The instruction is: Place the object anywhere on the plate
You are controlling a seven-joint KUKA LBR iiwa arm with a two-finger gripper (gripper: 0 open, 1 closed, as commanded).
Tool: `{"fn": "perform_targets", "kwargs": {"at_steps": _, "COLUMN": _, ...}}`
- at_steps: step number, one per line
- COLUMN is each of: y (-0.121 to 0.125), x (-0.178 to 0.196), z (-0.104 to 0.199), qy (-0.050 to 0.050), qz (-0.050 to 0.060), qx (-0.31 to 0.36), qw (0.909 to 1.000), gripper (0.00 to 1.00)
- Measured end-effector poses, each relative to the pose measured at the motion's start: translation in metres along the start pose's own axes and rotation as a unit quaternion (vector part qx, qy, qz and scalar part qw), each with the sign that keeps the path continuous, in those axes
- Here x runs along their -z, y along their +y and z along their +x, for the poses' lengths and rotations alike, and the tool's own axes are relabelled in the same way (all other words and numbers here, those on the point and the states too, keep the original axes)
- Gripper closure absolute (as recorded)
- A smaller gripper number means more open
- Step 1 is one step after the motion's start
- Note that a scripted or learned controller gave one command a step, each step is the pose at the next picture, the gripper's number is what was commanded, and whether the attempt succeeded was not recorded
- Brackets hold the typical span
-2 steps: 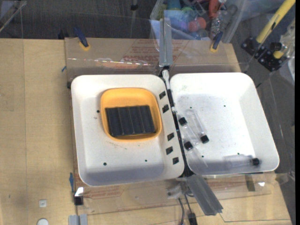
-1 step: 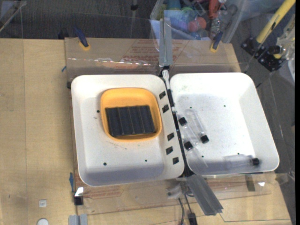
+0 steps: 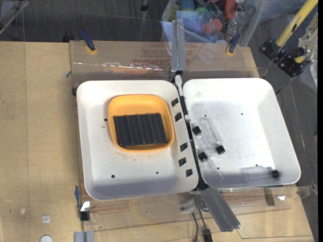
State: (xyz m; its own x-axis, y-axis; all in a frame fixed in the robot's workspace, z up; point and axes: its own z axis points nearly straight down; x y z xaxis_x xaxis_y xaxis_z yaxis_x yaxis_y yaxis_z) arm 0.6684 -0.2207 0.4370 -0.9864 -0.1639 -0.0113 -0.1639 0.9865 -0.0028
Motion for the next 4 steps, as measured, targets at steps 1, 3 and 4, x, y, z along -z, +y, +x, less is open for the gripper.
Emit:
{"fn": "perform_targets", "kwargs": {"at_steps": 1, "y": 0.0003, "x": 0.0002, "z": 0.0001, "qy": -0.001, "qz": 0.0, "qx": 0.128, "qw": 0.9918, "gripper": 1.0}}
{"fn": "perform_targets", "kwargs": {"at_steps": 3, "y": -0.0009, "x": -0.0006, "z": 0.0006, "qy": -0.001, "qz": -0.002, "qx": 0.448, "qw": 0.8942, "gripper": 1.0}}
{"fn": "perform_targets", "kwargs": {"at_steps": 4, "y": -0.002, "x": -0.0009, "z": 0.0012, "qy": 0.0, "qz": -0.002, "qx": 0.425, "qw": 0.9053, "gripper": 1.0}}
